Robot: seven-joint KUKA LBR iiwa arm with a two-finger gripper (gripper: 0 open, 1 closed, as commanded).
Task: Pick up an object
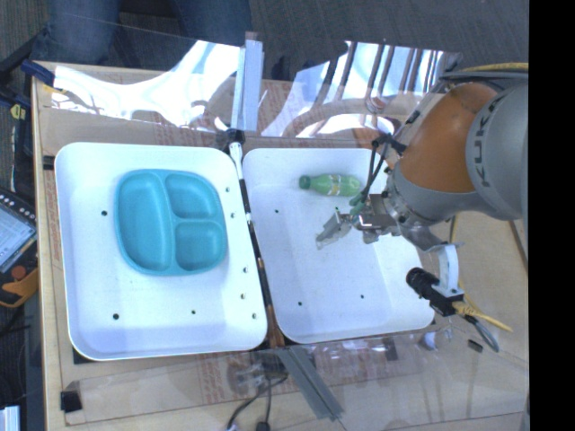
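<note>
arm over the right bin, nothing between the jaws

the gripper (331,231) hangs above the middle of the right bin (296,308), jaws spread open and empty. the green bottle (330,184) lies on its side near that bin's far edge, just beyond the gripper and apart from it. over in the left bin (85,303), a blue divided tray (171,220) sits flat near the centre, three compartments facing up.

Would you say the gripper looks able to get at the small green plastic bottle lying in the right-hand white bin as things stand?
Probably yes. The gripper hangs over the same white bin, just below the small green plastic bottle, which lies on its side by the far wall with nothing else on the bin floor between them.
</note>
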